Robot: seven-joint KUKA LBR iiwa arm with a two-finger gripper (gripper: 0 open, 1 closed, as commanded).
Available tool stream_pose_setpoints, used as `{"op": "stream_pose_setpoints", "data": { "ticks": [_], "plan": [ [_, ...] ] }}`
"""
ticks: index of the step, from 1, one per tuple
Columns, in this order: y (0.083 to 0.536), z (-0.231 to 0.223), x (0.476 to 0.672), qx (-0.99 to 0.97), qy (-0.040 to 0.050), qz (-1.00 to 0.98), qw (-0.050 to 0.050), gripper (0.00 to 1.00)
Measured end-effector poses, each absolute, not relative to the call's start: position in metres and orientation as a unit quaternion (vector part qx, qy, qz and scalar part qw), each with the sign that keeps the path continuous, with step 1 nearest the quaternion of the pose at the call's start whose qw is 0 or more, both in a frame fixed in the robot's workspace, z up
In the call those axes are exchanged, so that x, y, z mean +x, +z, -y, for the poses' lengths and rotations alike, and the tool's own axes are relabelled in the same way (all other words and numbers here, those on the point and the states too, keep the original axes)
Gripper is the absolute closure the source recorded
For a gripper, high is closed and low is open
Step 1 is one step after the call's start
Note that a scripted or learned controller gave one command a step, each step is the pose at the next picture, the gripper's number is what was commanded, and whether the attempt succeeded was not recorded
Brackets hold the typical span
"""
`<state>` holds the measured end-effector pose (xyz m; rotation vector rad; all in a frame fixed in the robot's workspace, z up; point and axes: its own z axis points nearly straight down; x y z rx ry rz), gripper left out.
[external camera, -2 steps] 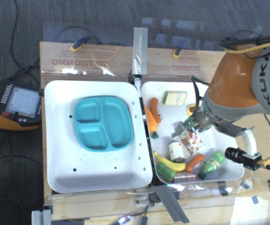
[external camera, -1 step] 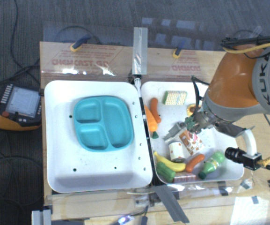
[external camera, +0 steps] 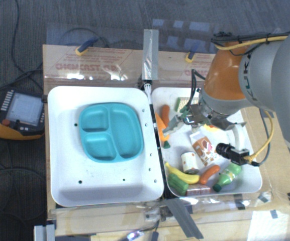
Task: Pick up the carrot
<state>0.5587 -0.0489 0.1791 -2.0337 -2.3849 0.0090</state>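
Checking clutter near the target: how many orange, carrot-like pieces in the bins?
3: carrot at right bin's left wall, smaller one just above it, another near the front by the banana. Arm may hide more.

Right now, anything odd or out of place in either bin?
Nothing damaged or spilled. The right bin is crowded: the carrot lies against its left wall, near the gripper, with a banana and bottle jumbled nearby. The teal tray sits flat in the left bin.

Dark grey carpet floor point(external camera: 84, 9), black cables point(external camera: 14, 4) trailing across it, cardboard-topped bench point(external camera: 99, 59), handheld pendant point(external camera: 16, 114) lying left
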Motion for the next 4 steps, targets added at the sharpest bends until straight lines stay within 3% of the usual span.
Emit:
{"op": "stream_pose_setpoints", "data": {
  "ticks": [1, 2, 3, 4],
  "plan": [
    [0.179, 0.013, 0.506, -0.688, 0.0033, 0.726, 0.004, 0.0],
    [0.229, 0.07, 0.558, -0.734, 0.004, 0.68, 0.001, 0.0],
    [0.179, 0.045, 0.618, -0.706, 0.0046, 0.708, 0.001, 0.0],
    [0.123, 0.104, 0.543, -0.776, -0.0015, 0.631, -0.003, 0.0]
  ]
}}
